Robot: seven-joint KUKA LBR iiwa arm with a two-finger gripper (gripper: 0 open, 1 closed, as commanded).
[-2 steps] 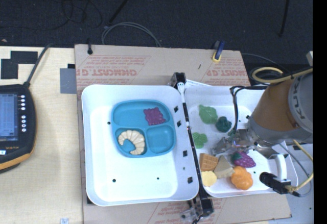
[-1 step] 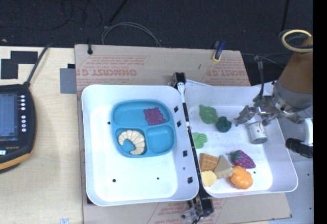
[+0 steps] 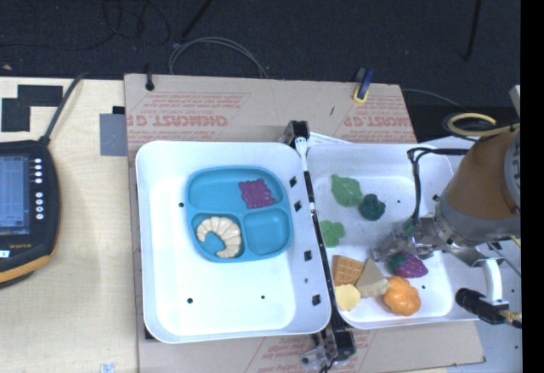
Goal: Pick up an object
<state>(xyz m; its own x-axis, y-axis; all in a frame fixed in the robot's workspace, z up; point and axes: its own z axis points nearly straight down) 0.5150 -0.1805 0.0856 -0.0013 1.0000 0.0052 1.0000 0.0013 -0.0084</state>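
My gripper [image 3: 398, 247] is low in the right bin [image 3: 399, 169], just left of and above a purple grape bunch [image 3: 411, 266]. It looks very close to the bunch, but I cannot make out contact. The grey arm with its orange band [image 3: 480, 180] comes in from the right and hides the bin's right side. Around the gripper lie an orange fruit [image 3: 402, 297], a beige wedge [image 3: 371, 279], a tan cracker [image 3: 345, 268], a yellow piece [image 3: 347, 297], a dark green broccoli [image 3: 371, 209], a light green leaf [image 3: 345, 189] and a small green piece [image 3: 331, 232].
The left bin [image 3: 161, 235] holds a blue divided plate [image 3: 269, 231] with a purple piece [image 3: 258, 191] and a croissant [image 3: 220, 234] in two of its compartments. A divider with black clips [image 3: 308, 227] separates the bins. A teach pendant [image 3: 21, 206] lies at far left.
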